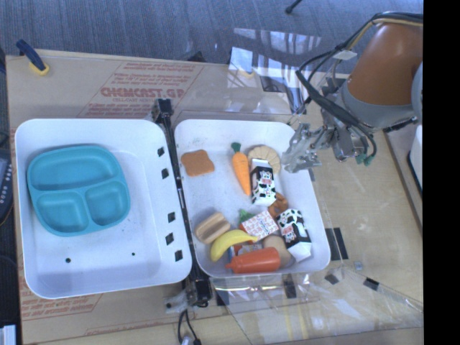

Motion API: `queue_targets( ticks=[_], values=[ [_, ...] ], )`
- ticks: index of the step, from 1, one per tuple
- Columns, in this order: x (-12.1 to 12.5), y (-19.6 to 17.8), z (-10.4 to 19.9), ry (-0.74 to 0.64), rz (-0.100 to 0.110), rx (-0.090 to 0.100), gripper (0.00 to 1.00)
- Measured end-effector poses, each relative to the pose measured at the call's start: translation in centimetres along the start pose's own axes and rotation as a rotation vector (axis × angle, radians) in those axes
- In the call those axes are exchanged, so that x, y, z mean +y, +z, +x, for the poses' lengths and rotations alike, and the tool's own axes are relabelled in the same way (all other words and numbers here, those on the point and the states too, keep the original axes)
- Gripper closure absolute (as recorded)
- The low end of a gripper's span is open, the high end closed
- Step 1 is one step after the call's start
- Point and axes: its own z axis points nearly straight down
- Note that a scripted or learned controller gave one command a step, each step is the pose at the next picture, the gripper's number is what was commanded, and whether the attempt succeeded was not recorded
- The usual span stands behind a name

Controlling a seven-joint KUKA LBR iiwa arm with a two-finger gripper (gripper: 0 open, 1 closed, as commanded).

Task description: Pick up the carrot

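Fingers look spread, nothing between them; gripper (300,157) hovers over right bin (316,228) rim. Carrot (241,171) lies free in that bin beside the milk carton (262,182). Approach step; next: shift left, descend, straddle carrot

A broad orange band (384,52) is seen wrapped around the rounded arm, with a smooth grey casing (381,106) below it toward the wrist. Black cables (320,67) are looped out from the band's 9 o'clock side and carried down to the wrist. The hand (300,153) is built of pale, silvery metal parts, with small teal fittings (365,159) seen at its 3 o'clock.
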Motion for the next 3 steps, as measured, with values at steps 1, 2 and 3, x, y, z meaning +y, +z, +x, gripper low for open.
queue_targets(
  ticks=[1, 2, 3],
  values=[
    [7.3, 10.4, 1.2, 0.012, -0.006, 0.008, 0.00],
    [4.2, 16.8, -6.9, 0.348, 0.000, 0.002, 0.00],
    [8.2, 16.7, -1.0, 0.347, -0.003, 0.003, 0.00]
  ],
)
